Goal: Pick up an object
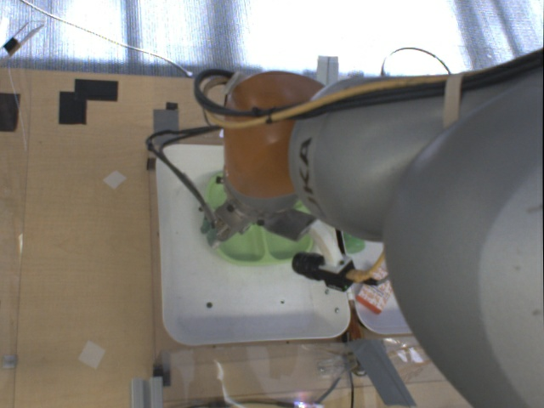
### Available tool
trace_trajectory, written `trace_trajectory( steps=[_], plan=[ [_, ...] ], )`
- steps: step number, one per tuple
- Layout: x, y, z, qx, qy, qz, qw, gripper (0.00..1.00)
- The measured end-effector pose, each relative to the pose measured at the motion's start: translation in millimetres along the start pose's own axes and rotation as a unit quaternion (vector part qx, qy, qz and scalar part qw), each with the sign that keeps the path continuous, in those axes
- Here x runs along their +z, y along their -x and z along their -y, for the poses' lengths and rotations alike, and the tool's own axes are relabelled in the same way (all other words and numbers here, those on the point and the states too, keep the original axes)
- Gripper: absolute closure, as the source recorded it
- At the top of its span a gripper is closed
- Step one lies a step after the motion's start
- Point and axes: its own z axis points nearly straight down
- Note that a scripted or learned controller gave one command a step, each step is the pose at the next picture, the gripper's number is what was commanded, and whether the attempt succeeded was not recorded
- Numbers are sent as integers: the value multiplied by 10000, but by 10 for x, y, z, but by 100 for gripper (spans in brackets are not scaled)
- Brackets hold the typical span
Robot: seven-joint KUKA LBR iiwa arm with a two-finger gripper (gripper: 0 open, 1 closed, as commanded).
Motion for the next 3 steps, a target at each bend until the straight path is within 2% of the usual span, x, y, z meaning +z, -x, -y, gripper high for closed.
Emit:
trace_trajectory(
  steps=[1,2,3],
  plan=[
    [73,283,-245,1352,-8,-1,9908,100],
    [-45,281,-262,1310,13,8,9914,100],
    [117,574,-387,3400,-18,5,9404,100]
  ],
)
